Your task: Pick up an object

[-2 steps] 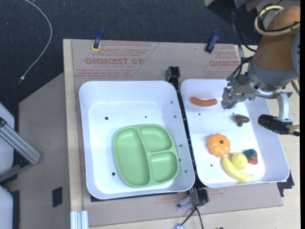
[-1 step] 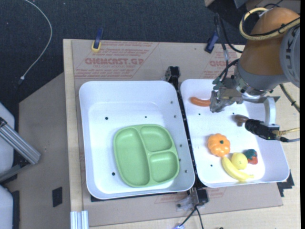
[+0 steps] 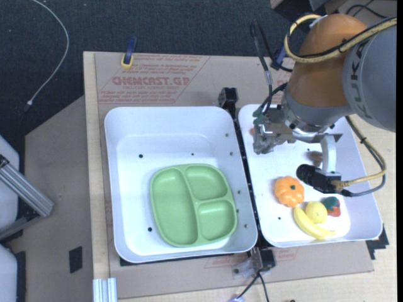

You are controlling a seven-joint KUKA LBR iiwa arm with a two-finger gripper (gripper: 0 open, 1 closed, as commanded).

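The gripper (image 3: 264,140) is hovering over the far left corner of the right bin (image 3: 277,226), just inside the wall beside the left bin (image 3: 126,168). Nothing is showing in its grasp, and whether it is wide or narrow I cannot tell from above.

The likeliest target, the orange toy pumpkin (image 3: 288,190), is sitting near the middle of the right bin, apart from the gripper and closer to the camera. It is probably hollow plastic: light, stiff and not fragile, but round and smooth, so it may be prone to slipping out sideways. A grip from straight above across its widest part looks safest.

The right bin is holding 4 toys in all. The yellow toy banana (image 3: 310,224) is lying by the near rim, touching a round yellow fruit (image 3: 317,211), with a small red and green toy (image 3: 332,207) just beside that. These 3 are crowding each other, so they are looking harder to take cleanly.

The left bin is holding 1 green divided plate (image 3: 170,206) with 3 compartments, and nothing is lying in them.
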